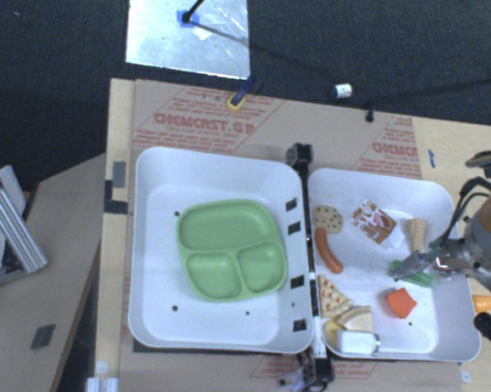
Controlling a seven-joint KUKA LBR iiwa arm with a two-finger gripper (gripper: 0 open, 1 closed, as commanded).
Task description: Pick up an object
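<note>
Your desk (193, 114) wears printed cardboard over dark carpet (54, 46), and the jaws (412, 267) sit low in the right bin (451, 337), whether parted I cannot tell.

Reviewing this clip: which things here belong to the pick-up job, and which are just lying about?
Job:
- two-finger gripper low in the right white bin
- green flat piece at its tips
- orange-red block
- sausage, cookie, cone

Lying about:
- green divided plate in the left white bin
- silver sheet on the floor
</note>
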